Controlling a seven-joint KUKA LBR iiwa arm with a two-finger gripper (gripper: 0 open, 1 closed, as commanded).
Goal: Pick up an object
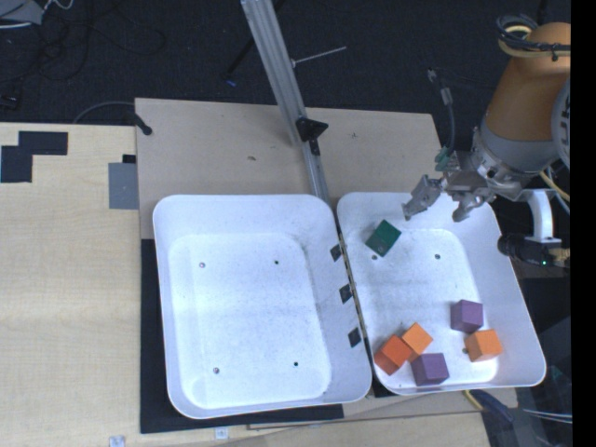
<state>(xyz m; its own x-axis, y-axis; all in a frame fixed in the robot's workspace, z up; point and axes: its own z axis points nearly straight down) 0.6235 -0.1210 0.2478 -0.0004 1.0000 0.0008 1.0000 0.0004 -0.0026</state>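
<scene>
White plastic makes up the two shallow bins you are looking down on, set side by side on a pale wooden tabletop (pixel 223 147). The left bin (pixel 244 214) sits toward the middle of the tabletop; the right bin (pixel 503 268) lies along its right edge.

Your arm (pixel 526 101), grey with an orange section, reaches in over the far right corner of the tabletop. Its claw (pixel 445 201) hangs above the far rim of the right bin, its two fingers spread apart with nothing between them.

A dark green block (pixel 383 237) lies tilted on the right bin's floor near its far left corner, just in front of the claw and apart from it.

The other blocks cluster toward the near edge of that bin. An orange block (pixel 394 353) sits near the bin's near left corner, touching a second, lighter orange block (pixel 417 337) just behind it. A purple block (pixel 430 369) lies beside them, closest to the near rim. Another purple block (pixel 467 315) stands farther right, with a third orange block (pixel 483 345) just in front of it.

A slanted metal rail (pixel 279 82) rises from the far edge of the tabletop, ending behind the gap between the bins.
</scene>
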